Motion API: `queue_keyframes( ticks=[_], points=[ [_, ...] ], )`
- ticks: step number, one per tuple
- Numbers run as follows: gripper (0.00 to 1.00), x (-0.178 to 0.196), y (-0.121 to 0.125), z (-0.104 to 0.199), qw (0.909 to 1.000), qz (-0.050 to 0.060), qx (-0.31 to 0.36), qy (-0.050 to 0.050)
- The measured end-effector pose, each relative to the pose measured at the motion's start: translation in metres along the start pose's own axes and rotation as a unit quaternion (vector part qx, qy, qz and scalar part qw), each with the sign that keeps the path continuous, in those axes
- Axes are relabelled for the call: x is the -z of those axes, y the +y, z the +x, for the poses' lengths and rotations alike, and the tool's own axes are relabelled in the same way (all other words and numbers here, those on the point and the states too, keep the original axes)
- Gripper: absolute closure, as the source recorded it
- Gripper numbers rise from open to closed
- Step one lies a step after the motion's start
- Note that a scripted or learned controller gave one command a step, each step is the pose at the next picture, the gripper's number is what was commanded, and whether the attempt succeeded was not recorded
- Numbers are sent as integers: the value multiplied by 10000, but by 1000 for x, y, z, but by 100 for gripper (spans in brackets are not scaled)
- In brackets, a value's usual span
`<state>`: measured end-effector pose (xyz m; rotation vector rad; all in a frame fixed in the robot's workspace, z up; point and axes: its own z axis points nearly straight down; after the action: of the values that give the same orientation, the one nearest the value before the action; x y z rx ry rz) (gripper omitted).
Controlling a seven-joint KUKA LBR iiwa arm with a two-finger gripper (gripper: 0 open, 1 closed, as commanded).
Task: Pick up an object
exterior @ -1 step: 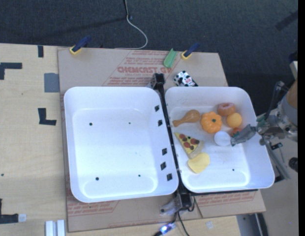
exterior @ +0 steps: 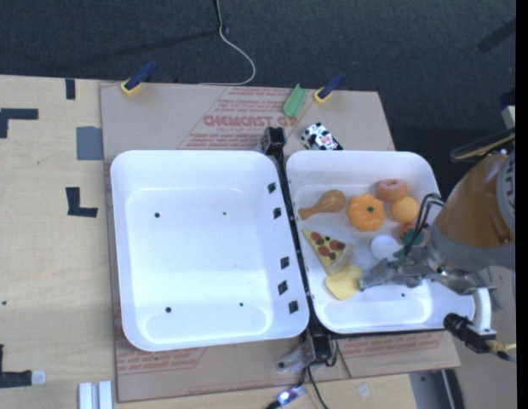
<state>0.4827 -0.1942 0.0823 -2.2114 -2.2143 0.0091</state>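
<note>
The left bin [exterior: 196,254] lies bare and white, with only a few dark dots on its floor, and takes no part in the step at hand. Across the black divider, the right bin [exterior: 417,313] holds all the candidates: a drumstick-shaped toy [exterior: 322,203] near the divider, a pizza slice [exterior: 325,247] below it, and a pale yellow wedge [exterior: 342,284] lower still, with an orange pumpkin [exterior: 365,213], a pink doughnut [exterior: 390,188], a small orange ball [exterior: 404,209] and a white ball [exterior: 383,247] further right. The gripper [exterior: 375,275] reaches in from the right, low over the bin floor, its tip just beside the yellow wedge and just below the white ball; whether its hand is wide or narrow I cannot tell, as the metal parts blur together from this angle, and nothing is plainly held. Behind it the grey arm with its orange band [exterior: 473,211] leans over the bin's right edge. The step in hand looks like the final approach to a grasp, most likely aimed at the yellow wedge. The next move seems to call for settling squarely around that piece without nudging it against the pizza slice, closing, and then lifting straight up to test the hold.
</note>
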Motion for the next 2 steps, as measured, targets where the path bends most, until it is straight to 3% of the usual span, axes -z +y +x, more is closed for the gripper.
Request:
queue_keyframes(
  ticks=[1,2],
  points=[
    [100,17,2,-1,10000,-42,1,-12],
    [100,3,70,76,10000,-76,43,-19]
  ],
)
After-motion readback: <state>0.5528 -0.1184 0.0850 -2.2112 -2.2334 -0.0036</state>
